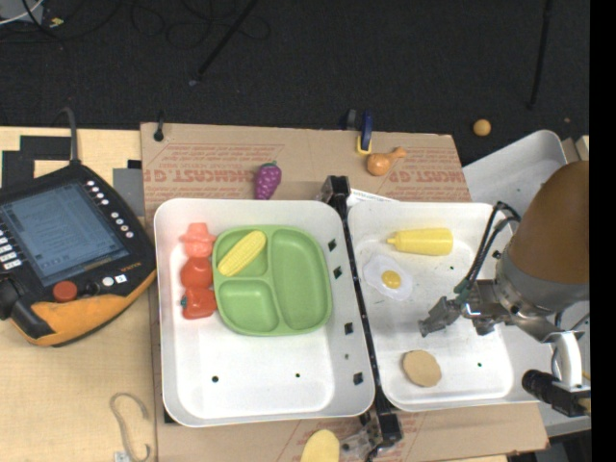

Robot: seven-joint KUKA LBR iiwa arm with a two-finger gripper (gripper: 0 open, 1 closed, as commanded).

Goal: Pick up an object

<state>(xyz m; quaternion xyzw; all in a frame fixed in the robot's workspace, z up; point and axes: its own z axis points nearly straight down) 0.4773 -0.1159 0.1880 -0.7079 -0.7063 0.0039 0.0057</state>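
Low in the right bin (pixel 500 383), a round tan cookie (pixel 421 368) lay flat, apart from the fried egg (pixel 389 279). Just above it hung the gripper (pixel 435 320), jaws released and empty. A good grasp probably required centring over the cookie before descending.

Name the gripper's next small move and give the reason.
Probably shift toward the tan round piece and descend. The gripper hovers in the right bin just above and beside it, holding nothing, and that piece lies nearest, apart from the fried egg.
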